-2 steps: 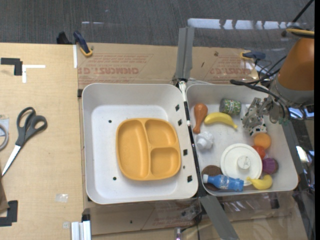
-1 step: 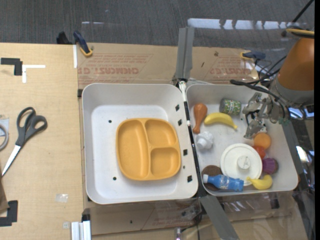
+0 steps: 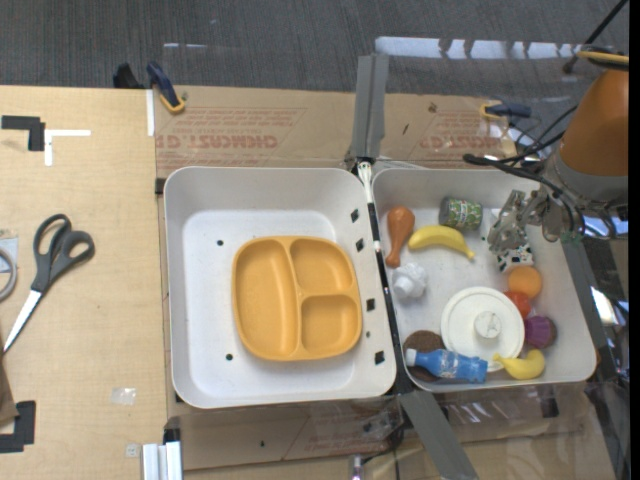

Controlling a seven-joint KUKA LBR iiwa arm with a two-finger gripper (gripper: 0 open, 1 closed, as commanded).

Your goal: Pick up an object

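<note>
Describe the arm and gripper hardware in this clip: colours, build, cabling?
The arm enters at the right: a rounded orange band above a grey wrist section. Black cables loop beside it, toward the back of the bench. The gripper is a compact grey and silver metal assembly with dark fittings. No readable markings can be made out.
</note>
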